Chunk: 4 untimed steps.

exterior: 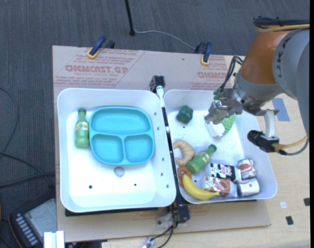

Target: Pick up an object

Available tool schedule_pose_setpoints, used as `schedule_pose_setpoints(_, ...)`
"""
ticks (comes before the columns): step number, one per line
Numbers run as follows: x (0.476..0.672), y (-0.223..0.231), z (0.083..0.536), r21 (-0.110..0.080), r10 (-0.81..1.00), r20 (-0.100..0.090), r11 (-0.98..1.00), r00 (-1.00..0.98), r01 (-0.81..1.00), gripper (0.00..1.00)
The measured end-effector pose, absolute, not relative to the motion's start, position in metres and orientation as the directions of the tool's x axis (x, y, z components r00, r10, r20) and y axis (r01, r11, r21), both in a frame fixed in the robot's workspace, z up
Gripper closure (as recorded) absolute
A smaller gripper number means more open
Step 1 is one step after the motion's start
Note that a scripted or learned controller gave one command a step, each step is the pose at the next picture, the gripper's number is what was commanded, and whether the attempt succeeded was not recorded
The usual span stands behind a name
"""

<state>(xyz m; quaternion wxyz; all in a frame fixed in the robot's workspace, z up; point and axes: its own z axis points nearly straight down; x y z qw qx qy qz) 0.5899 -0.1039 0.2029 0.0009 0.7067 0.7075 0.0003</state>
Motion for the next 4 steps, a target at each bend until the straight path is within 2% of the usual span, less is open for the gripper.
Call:
schedule_pose_setpoints(1,0.552,-0.062,0.204,-0.001,1.0,0.0,0.0,0.0,1.0,1.0)
schedule_pose_setpoints(2,0.552,-0.063,0.204,-0.001,1.0,-0.001,0.0,0.0,1.0,0.0)
schedule_pose_setpoints(3,0.484,-0.107,0.108,0.002,1.0,-0.002,-0.001,0.001,1.0,0.0)
schedule_pose_setpoints(4,0.486,-0.106,0.118,0.007,1.0,-0.002,0.0,0.0,1.0,1.0)
